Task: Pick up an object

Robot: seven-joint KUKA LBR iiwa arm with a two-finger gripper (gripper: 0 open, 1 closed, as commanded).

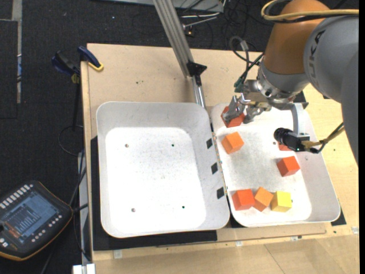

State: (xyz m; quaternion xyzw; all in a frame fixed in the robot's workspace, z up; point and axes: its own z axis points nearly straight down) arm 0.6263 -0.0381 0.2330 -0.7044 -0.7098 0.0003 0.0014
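Note:
My gripper (236,114) hangs over the far left corner of the right bin (326,182), just right of the divide between the bins. A small red block (232,119) sits between its fingers, and the gripper is shut on it. Just below it an orange block (232,142) lies on the bin floor. A red block (288,165) rests further right. Along the near edge sit a red-orange block (243,199), an orange block (263,197) and a yellow block (282,201). Another red piece (283,147) peeks from under a black part of the arm.
The left bin (104,153) lies beside the right one. A slanted metal pole (178,36) ends near the bins' far edge. A blue clamp (73,61) sits at the bench's far left corner, and a teach pendant (28,217) lies at the lower left.

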